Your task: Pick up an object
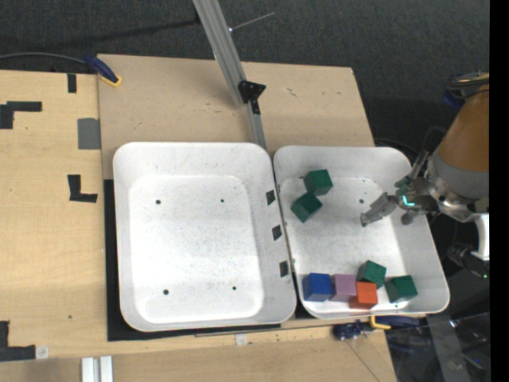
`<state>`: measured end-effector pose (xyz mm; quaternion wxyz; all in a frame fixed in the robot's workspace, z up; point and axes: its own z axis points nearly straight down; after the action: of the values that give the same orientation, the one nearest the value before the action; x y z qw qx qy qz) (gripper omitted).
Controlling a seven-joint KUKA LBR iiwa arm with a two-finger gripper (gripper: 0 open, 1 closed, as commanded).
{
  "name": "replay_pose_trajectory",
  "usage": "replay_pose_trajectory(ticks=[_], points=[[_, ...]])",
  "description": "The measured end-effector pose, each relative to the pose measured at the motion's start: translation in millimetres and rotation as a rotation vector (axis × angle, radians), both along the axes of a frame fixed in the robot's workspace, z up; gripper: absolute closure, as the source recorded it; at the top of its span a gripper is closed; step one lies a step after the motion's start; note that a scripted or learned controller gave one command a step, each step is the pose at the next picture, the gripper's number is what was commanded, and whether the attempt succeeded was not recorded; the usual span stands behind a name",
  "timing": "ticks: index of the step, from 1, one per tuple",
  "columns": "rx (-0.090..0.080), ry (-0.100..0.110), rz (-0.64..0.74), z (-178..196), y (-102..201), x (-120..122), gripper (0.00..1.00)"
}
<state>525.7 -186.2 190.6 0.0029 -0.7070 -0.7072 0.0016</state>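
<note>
bench | left bin | right bin, touching

Matt white plastic bins, finely speckled, on a pale, smooth wooden bench. Brushed metal rail behind the bins. Matt coloured blocks, plastic or painted wood, undecidable.

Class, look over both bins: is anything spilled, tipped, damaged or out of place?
Nothing stands out. All seven blocks lie inside the right bin: two green ones up top, five clustered along its near edge.
</note>
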Motion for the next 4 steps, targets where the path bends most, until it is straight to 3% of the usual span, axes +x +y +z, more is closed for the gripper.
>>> replay_pose_trajectory(ticks=[1, 2, 3, 4], points=[[-0.001, -0.005, 0.001, 2.7, 0.0, 1.2, 0.0], [0.0, 0.002, 0.001, -61.6, 4.1, 0.3, 0.0], [-0.002, -0.002, 0.001, -101.1, 4.8, -0.6, 0.0], [0.0, -0.003, 0.002, -89.5, 5.5, -0.2, 1.0]])
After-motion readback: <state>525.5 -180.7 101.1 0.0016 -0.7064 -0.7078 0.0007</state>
